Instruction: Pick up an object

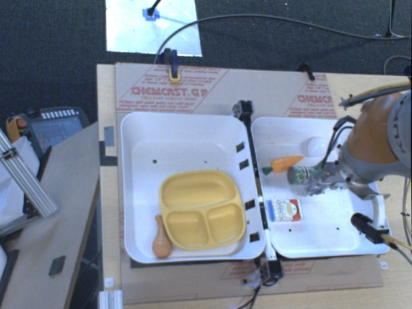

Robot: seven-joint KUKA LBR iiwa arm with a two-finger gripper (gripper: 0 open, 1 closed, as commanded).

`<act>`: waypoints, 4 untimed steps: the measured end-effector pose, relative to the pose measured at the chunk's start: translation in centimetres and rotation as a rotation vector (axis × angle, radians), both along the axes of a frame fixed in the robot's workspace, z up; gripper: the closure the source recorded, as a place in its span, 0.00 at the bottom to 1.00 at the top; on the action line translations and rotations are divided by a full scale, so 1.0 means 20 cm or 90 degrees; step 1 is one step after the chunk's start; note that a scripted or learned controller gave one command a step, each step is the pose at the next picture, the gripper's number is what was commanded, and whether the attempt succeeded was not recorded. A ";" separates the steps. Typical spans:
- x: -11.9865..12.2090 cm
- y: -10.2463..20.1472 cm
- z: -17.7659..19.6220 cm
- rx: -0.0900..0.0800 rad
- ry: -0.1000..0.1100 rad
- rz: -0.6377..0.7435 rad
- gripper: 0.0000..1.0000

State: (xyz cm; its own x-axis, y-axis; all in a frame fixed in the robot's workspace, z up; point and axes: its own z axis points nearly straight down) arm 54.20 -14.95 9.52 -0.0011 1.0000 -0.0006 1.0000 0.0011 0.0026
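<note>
Camera view: carrot (284, 165) lies level, tip left.

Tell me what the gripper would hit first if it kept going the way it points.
Probably the small jar, lying right at the gripper tip, which points left. The carrot lies just beyond. Depth is unclear.

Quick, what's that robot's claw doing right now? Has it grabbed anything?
Gripper: down in the right bin, right at a small green-capped bottle; whether it actually grips it cannot be told.
</note>
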 end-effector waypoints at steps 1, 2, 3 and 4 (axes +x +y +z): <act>-0.01 -0.02 0.22 -0.001 -0.002 -0.001 1.00; 0.01 -0.03 0.54 -0.001 -0.004 0.002 1.00; 0.02 -0.03 0.82 -0.001 -0.003 0.002 1.00; 0.04 0.23 0.75 0.001 0.000 0.005 1.00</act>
State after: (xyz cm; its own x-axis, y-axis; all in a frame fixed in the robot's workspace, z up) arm 55.03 -10.30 24.52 -0.0091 1.0000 0.0011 1.0000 0.0091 0.0025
